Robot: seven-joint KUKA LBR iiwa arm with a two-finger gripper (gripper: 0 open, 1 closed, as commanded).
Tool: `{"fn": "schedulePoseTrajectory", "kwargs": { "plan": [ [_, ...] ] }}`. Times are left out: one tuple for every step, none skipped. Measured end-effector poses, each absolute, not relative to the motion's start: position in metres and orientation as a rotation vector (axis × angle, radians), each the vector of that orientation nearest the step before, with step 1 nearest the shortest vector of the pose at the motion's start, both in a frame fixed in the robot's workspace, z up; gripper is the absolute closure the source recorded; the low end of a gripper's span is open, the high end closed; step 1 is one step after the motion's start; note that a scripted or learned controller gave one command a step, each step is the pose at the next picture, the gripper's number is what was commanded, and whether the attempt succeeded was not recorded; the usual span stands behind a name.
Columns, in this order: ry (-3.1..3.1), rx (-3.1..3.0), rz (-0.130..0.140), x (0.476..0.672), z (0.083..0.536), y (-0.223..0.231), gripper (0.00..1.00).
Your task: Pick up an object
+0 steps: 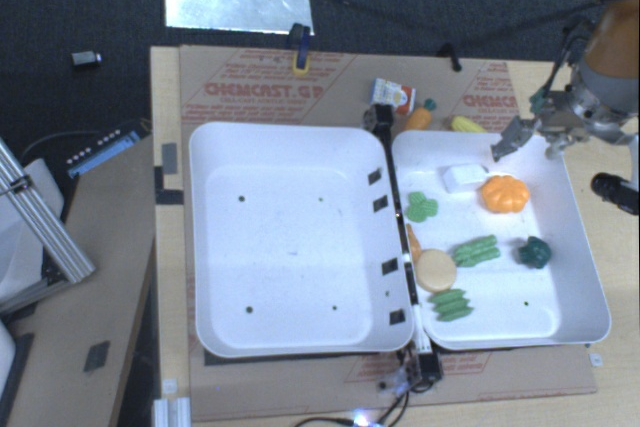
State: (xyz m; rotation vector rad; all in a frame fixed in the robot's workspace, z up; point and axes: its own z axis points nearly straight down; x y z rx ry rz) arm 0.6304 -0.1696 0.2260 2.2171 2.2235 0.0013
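The likeliest target, an orange pumpkin-shaped toy (504, 194), is sitting in the upper part of the right bin (580, 265), just below and to the left of the gripper (530, 137), and nothing is gripping it. Just beside it to the left a small white block (463, 177) is lying flat against the white floor, hard to make out for that reason. Lower down, a pale green leafy piece (421, 208) is resting close to the bin's left wall, a long green vegetable (476, 251) is lying slantwise in the middle, a dark green lump (534, 253) is sitting toward the right, and a tan round disc (436, 270) is lying just above another green pod (452, 304) near the front. The things are lying loose and mostly apart, which is giving the fingers room to come down around any one of them. The gripper is hanging over the bin's far edge with its two fingers spread and nothing between them; it seems to be above the toys rather than among them, though the slanted view is making height hard to judge. The left bin (290, 245) is lying alongside, the two touching along a clipped seam.
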Motion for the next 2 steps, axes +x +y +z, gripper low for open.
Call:
{"fn": "schedulePoseTrajectory", "kwargs": {
  "plan": [
    [2.234, 2.219, -0.003, 0.633, 0.077, -0.129, 0.00],
    [2.229, 2.208, 0.005, 0.665, 0.086, -0.079, 0.00]
  ]
}}
